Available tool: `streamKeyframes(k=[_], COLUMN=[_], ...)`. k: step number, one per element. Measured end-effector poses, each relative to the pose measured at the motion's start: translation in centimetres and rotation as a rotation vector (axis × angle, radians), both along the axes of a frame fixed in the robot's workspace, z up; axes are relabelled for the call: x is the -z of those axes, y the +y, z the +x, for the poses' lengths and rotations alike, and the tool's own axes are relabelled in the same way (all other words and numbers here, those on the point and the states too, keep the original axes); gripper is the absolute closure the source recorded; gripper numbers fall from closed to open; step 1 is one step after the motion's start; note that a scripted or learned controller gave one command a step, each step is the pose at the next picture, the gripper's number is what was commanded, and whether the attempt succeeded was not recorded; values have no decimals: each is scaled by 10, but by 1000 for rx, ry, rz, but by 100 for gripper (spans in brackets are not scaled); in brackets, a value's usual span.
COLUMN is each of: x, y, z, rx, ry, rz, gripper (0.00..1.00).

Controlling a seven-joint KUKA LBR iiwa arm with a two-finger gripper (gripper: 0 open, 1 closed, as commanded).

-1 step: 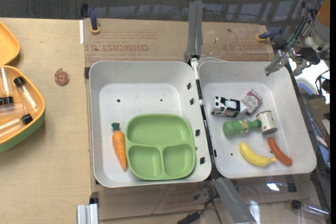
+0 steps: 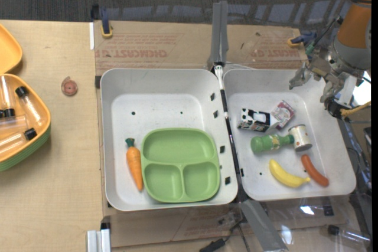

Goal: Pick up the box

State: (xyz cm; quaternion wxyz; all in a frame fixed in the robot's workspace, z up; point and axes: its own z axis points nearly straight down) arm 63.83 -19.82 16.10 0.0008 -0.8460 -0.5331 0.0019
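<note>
Box [image 2: 254,120], a small black-and-white carton, lies on its side in the right bin [image 2: 331,186], toward that bin's left wall and near its middle from front to back. Just to its right sits a crumpled pinkish packet [image 2: 284,113], touching or nearly touching the carton. Below the two lies a green bottle [image 2: 270,143] on its side, its neck pointing right, with a white can [image 2: 300,138] just beside the neck end. Nearer the front edge rest a banana [image 2: 287,175] and, to its right, a red sausage [image 2: 314,170], lying at a slant close to the banana's tip.

The left bin [image 2: 118,97] holds a green plate [image 2: 180,166] with three compartments, one long one at the back and two smaller ones in front; it sits in the front half of the bin. A carrot [image 2: 135,164] lies just left of the plate, its green top pointing to the back.

The pincer [image 2: 316,77] hangs over the back right corner of the right bin, well apart from the carton. Nothing is seen in it, and how far its fingers are spread I cannot tell.

On the desk [image 2: 53,198] to the left stand stacked trays [image 2: 18,127], orange over green, holding a few small tubes.
</note>
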Motion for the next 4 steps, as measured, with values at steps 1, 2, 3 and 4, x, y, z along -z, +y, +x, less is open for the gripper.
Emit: streamKeyframes(k=[1, 2, 3, 4], x=[58, 70, -31, -41], y=[21, 26, 111, 47], z=[-2, -53, -4, -41], rx=[-34, -328, -490, -388], ry=[-1, -1, -3, -2], rz=[0, 2, 1, 1], gripper=[0, 0, 0, 0])
